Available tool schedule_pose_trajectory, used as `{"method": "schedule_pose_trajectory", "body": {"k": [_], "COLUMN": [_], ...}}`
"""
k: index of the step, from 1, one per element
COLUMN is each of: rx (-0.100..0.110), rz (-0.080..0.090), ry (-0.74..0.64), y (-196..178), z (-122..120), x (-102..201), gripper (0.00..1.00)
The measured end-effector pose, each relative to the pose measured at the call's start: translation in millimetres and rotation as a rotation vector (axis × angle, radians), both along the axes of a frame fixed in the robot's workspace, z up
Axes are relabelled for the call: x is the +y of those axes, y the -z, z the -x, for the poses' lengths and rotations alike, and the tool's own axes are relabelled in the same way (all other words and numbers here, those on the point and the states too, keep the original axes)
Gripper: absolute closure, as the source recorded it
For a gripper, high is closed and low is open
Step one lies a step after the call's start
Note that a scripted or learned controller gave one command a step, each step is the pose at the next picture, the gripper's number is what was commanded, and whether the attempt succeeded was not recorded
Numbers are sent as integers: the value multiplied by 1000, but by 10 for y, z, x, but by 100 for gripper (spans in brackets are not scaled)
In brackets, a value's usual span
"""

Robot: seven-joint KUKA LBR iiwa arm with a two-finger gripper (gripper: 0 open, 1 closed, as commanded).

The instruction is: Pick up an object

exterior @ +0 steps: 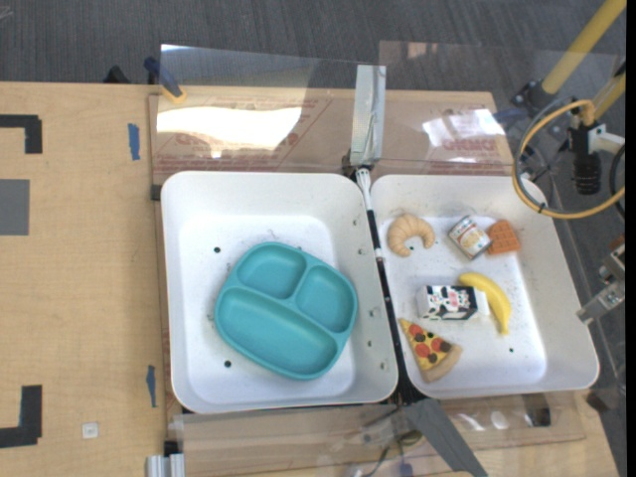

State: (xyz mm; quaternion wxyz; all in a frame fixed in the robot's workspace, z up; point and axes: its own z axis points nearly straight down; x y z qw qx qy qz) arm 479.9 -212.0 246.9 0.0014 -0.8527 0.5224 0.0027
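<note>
The banana (488, 298), light, stiff and smooth (likely slippery plastic), lay at about four o'clock in the right bin (566, 361), just beside the milk carton (446, 302), and seemed best pinched across its middle; the state of the fingers could not be told.

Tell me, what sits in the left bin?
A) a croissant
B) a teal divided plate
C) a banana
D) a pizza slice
B: the teal divided plate lies alone in the left bin; the food toys are all in the right bin.
</note>
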Motion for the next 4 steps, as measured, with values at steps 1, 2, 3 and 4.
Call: {"method": "schedule_pose_trajectory", "body": {"k": [1,2,3,4], "rx": [-7,-8,-5,-10], "rz": [2,1,-3,4], "ry": [-601,-900,-890,-901], "y": [-248,-390,-20,-522], "z": [-75,-391,-108,-185], "x": [139,-90,-92,-50], "gripper": [100,100,100,100]}}
